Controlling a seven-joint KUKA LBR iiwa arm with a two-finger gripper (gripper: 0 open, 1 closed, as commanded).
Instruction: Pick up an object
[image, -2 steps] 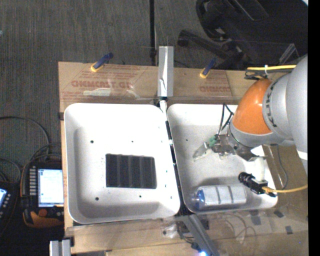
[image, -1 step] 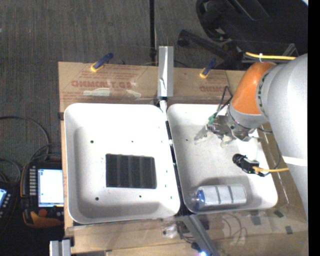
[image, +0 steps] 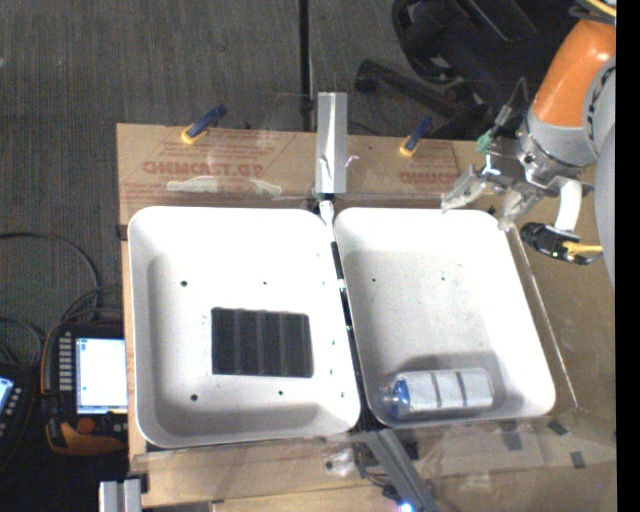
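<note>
A clear plastic bottle with a blue cap (image: 440, 391) lies on its side along the near wall of the right bin (image: 440, 285). A dark ribbed rectangular object (image: 262, 342) lies flat in the middle of the left bin (image: 170, 300). My gripper (image: 487, 199) hangs over the far right corner of the right bin, well away from both objects. Its translucent fingers (image: 462, 190) are spread apart with nothing between them.
A grey upright post (image: 331, 155) stands behind the seam between the bins. Two clamps with blue and yellow handles (image: 203, 123) hold the cardboard backing. A handheld pendant (image: 85, 375) lies left of the bench.
</note>
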